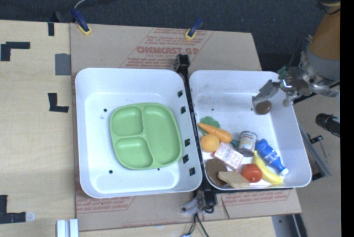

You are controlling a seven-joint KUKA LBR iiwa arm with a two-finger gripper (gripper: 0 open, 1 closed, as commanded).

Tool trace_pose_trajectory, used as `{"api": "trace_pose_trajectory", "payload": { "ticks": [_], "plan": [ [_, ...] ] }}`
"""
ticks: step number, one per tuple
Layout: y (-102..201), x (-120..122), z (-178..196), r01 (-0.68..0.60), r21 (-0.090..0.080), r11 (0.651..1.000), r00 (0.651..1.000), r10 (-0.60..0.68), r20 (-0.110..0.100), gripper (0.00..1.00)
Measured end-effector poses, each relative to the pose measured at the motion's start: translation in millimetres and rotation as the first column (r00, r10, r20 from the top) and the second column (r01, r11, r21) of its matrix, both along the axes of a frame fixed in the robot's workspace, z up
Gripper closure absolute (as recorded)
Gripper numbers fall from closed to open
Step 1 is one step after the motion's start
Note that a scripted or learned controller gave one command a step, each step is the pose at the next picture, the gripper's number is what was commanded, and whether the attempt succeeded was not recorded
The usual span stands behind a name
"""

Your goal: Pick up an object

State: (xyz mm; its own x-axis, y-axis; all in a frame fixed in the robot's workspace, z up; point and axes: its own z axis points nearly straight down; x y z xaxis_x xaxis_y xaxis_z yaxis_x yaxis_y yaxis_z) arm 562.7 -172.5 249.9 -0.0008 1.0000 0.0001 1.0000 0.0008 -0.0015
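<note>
Grey two-finger gripper hovers over the right white bin; I can't tell its state. Small plastic orange carrot lies well left & below it; looks light, stiff, slick; I'd grab mid-body.

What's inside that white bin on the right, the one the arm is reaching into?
The right bin holds a heap at its near end: carrot, orange, small can, blue bottle, banana, tomato. Whatever lies beneath the heap is covered. The end effector hangs above the far end.
</note>
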Motion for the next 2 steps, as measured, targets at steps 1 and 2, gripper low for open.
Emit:
{"api": "trace_pose_trajectory", "payload": {
  "ticks": [1,2],
  "plan": [
    [-51.3,-23.7,-101.8,0.001,0.0,1.0,1.0,-0.001,-0.003,0.0],
    [-47.3,38.7,-162.6,-0.002,-0.002,1.0,1.0,0.002,0.007,0.0]
  ]
}}
